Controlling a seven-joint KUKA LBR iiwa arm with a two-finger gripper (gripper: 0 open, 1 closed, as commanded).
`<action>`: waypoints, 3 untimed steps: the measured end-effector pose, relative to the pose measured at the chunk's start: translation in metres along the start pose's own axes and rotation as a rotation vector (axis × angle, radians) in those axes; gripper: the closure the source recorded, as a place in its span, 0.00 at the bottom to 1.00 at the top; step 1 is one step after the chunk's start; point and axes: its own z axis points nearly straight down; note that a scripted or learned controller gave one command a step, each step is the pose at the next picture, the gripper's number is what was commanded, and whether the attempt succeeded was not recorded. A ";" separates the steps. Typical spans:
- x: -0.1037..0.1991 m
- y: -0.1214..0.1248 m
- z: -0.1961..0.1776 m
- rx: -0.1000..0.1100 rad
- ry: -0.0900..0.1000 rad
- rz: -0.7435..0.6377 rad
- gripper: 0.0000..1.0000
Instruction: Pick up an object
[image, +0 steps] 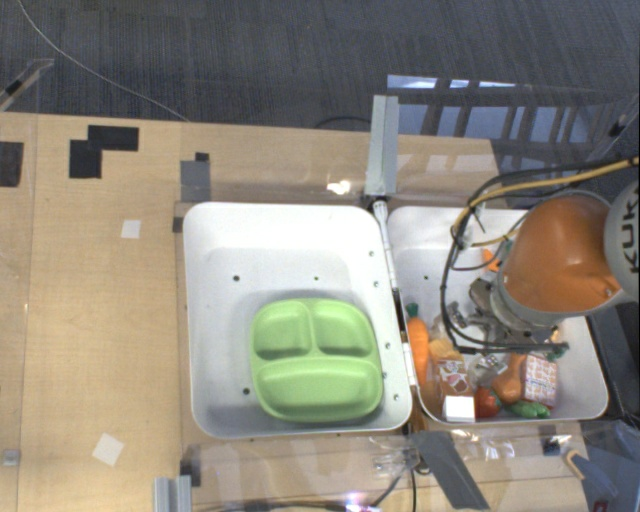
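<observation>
Arm over right bin, claw buried among toy food items.

Claw (487, 352) sat under the orange wrist band (556, 255), low in the right bin (425, 235); whether it was clenched, released or grasping anything could not be told. Candidate objects lay along that bin's front: an orange carrot (419, 347) against the left wall, a small white block (459, 407), a red round piece (487, 403), a green item (530, 409), and a printed red-and-white packet (540, 379) whose lettering was too small to read. Partial letters "KU" showed on the arm (627, 240), cut off at the frame edge. Left bin (230, 240) held a green divided tray (317, 358). Both bins rested on the tabletop (90, 330).
</observation>
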 end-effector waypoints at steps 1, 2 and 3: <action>-0.034 -0.067 -0.030 -0.011 0.005 -0.033 0.00; -0.023 -0.015 0.002 -0.011 0.002 -0.071 0.00; -0.018 -0.003 0.001 0.000 -0.002 0.007 0.00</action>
